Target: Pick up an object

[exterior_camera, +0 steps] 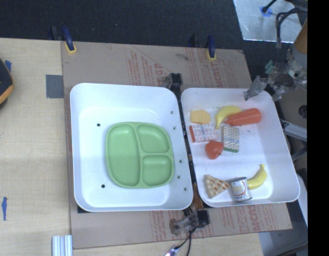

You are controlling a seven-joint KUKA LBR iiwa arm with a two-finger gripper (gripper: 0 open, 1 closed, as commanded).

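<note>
The hand point(264, 85) hovers over the far right corner of the right bin point(279, 143), above the rim and with nothing between its fingers; how far apart those fingers stand I cannot tell from this slant.

The nearest likely target is the red hot-dog-shaped toy point(243, 117), lying in the far part of that bin, just beside the hand and touching the tip of a yellow banana point(226, 114). Its long axis runs nearly left to right across the view, with the right end tipped slightly toward the far edge.

To do the pick well, in my judgement, the hand should come down over the toy's middle with its fingers straddling the short width, across that long axis, and keep to the right half so the banana is not caught.

The left bin point(84, 143) holds a green divided plate point(138, 154), well apart from all this.
</note>
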